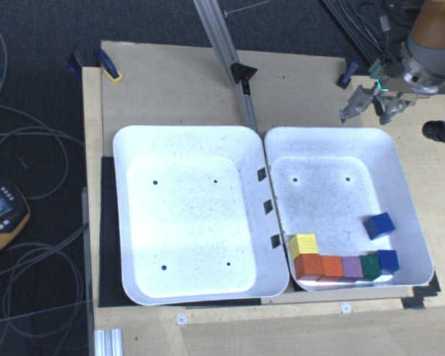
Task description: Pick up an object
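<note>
Blocks [341, 264] sit packed along the right bin's [404, 170] lower wall, so I read the gripper [371, 104], fingers spread and empty at upper right, as pre-approach.

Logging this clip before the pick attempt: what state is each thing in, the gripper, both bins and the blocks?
Gripper: open, holding nothing, raised beyond the right bin's far right corner.
Right bin: holds all the blocks.
Left bin: no blocks in it.
Lone blue block: tilted, apart from the row.
Yellow block: sits above the row's left end.
Row of blocks: lined up along the near wall, touching.
</note>
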Robot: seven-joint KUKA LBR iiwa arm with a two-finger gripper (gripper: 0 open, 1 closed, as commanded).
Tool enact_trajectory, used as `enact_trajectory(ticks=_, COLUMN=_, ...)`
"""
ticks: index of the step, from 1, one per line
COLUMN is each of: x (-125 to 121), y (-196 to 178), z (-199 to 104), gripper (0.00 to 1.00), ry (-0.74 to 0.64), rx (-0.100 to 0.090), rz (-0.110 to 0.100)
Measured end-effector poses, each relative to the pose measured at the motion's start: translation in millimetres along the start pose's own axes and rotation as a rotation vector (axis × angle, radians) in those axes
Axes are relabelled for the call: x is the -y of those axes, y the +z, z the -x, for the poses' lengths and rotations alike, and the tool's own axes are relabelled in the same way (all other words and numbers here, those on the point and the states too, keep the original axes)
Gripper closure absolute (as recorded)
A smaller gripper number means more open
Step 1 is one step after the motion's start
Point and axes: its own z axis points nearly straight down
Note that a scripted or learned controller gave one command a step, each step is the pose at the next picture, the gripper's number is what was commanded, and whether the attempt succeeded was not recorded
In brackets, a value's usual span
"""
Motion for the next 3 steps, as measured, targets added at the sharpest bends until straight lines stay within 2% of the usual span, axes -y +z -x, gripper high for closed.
enact_trajectory(ticks=1, x=40, y=-123, z=29, gripper=0.00, ry=0.003, rx=0.005, rz=0.012)
enact_trajectory(ticks=2, x=-4, y=22, z=20, gripper=0.00, ry=-0.001, rx=-0.002, rz=-0.007)
enact_trajectory(ticks=3, x=23, y=-57, z=21, gripper=0.00, ry=0.002, rx=0.003, rz=0.010)
